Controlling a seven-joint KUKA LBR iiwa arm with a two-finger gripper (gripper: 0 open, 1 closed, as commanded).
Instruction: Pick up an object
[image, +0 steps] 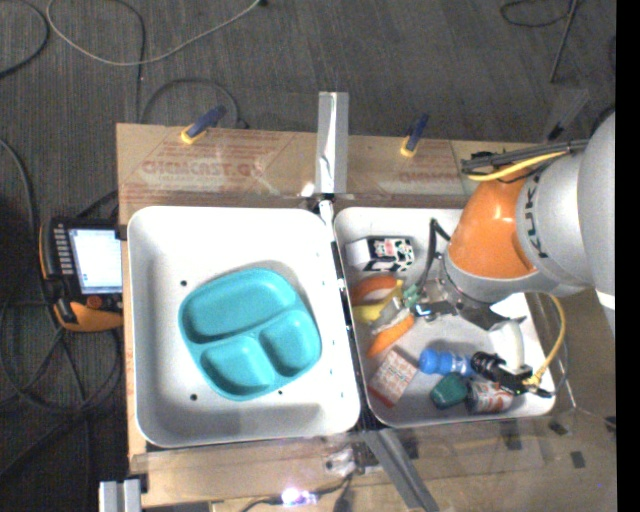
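Table (250, 165): the brown wooden table carries my two shallow white bins side by side, with blue and yellow clamps on its far edge.
Left bin (150, 300): the wide white plastic bin holds one thing, lying roughly in its middle.
Tray (252, 332): a turquoise plastic tray with three compartments, lying flat and turned at a slant.
Right bin (352, 232): the white bin beside it holds a crowd of small objects, and my arm reaches in over it from the right.
My arm (545, 225): grey, with the orange band above the wrist, covering the bin's right half.
My tool (420, 300): low over the bin's middle, just beside the yellow and orange pieces; I cannot tell whether it is parted or closed, nor whether it grips anything.
Objects to pick: an orange and yellow cluster (380, 305) at the left wall; a black-and-white patterned small box (390, 252) near the far wall; a red-and-white printed packet (393, 377) at the near side; a blue plastic bottle (445, 361) beside it; a dark green piece (450, 393) and a small red-labelled can (490, 397) nearest the front edge.
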